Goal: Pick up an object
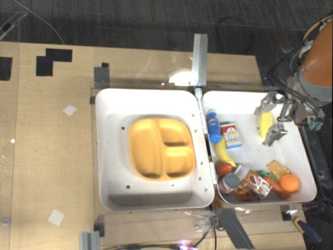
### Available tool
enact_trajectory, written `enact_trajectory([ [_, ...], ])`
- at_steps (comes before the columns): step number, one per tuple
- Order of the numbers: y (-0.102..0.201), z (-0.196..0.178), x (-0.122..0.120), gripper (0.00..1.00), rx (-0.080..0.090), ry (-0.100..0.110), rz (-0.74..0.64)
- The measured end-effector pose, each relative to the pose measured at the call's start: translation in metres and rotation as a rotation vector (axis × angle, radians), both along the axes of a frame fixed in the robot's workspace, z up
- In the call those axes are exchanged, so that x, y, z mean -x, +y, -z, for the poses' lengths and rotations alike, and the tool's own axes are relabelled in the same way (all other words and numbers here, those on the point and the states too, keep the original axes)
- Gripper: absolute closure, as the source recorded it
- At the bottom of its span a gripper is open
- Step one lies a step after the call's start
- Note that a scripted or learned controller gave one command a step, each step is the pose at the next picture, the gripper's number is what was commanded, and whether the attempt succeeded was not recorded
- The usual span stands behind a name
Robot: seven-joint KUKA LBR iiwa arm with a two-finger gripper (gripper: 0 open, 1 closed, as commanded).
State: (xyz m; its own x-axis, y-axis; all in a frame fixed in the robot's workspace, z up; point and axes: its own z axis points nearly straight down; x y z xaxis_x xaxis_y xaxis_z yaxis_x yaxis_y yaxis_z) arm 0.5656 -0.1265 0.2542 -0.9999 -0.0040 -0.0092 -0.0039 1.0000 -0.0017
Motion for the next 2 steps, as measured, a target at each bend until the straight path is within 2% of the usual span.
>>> enact_trajectory([
  [1,0.016,0.15,-0.038,0.0,-0.001,-0.016,0.119],
  [2,0.013,0.165,-0.036,0.0,-0.005,-0.006,0.368],
])
